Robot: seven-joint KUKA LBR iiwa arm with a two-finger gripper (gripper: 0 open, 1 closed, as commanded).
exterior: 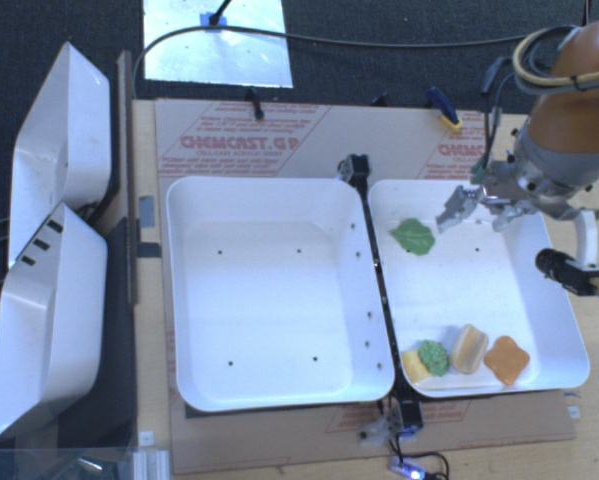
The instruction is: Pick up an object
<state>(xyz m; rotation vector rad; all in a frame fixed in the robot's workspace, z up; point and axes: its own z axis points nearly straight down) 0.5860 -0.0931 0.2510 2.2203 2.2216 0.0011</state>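
Observation:
In the right bin (554, 313), a flat green leaf-shaped piece (413, 236) lies near the back left. Along the front wall sit a yellow piece (413, 367), a green bumpy piece (434, 357), a tan bread-like piece (468, 348) and an orange piece (507, 359). My gripper (481, 213) hangs over the back of the right bin, just right of the green leaf piece. It is open, its fingers spread apart with nothing between them.
The left bin (194, 298) stands beside the right one, with a black divider clamp (357, 171) between them at the back. Two spare white bins (49, 238) lean at the far left. A cable and a black fitting (569, 268) hang by the right bin's right wall.

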